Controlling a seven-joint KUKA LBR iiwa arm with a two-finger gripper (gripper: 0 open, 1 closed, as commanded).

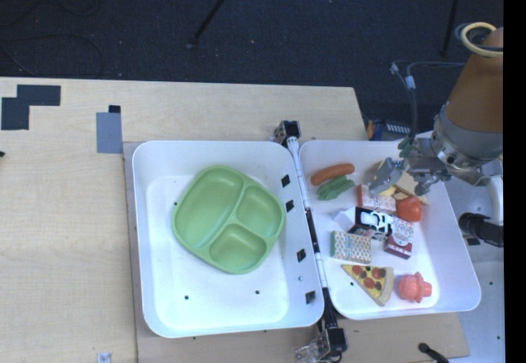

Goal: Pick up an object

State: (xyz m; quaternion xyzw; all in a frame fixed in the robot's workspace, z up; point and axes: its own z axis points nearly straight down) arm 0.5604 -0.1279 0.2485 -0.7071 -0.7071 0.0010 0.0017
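With its finger spread impossible to judge, the gripper (393, 178) near the right bin's (460, 291) back edge should settle squarely over one toy, such as the tomato (409, 209), before closing.

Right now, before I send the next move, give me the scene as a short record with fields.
left bin: holds a green divided plate
right bin: toy food and small boxes
near its far edge: hot dog, green pod
near its front edge: pizza slice, pink toy
tomato: just below the gripper
gripper: low over the right bin's far right part
grasp: cannot tell
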